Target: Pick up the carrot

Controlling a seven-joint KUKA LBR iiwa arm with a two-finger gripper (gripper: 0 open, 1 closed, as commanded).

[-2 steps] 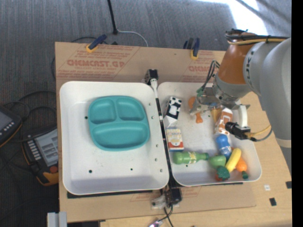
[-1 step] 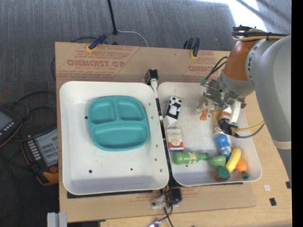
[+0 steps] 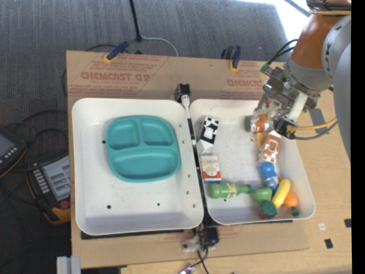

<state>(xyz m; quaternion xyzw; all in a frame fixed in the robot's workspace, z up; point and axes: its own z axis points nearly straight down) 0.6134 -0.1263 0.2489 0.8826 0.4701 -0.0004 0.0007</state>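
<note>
Setting: a table [image 3: 319, 221] faced with brown board, standing on dark grey carpet, two clamps fixed along its far edge. Two shallow white bins are set side by side on it.

Left bin [image 3: 91, 210]: one teal divided plate [image 3: 142, 148], lying flat near the middle.

Right bin [image 3: 239, 110]: a black-and-white carton [image 3: 209, 132] beside a small red-and-white box [image 3: 210, 168] along the left wall; a green bottle [image 3: 227, 190] laid crosswise near the front; an orange-and-white packet [image 3: 270, 149] with a blue item [image 3: 268, 174] below it on the right side.

Carrot [image 3: 291, 199]: placed in the front right corner of the right bin. Only a short orange stretch is seen; the remainder is covered by a yellow banana [image 3: 280, 192] lying against it. Its long axis cannot be settled, nor which way it points. A green piece [image 3: 263, 195] and a small red piece [image 3: 267, 210] are crowded just beside it.

Gripper [image 3: 263, 123]: located above the far right part of the right bin, well apart from the carrot. An orange-and-white object is seen at the fingers, but it cannot be told how far they are parted or whether anything is gripped. The arm is cut off by the right edge.
</note>
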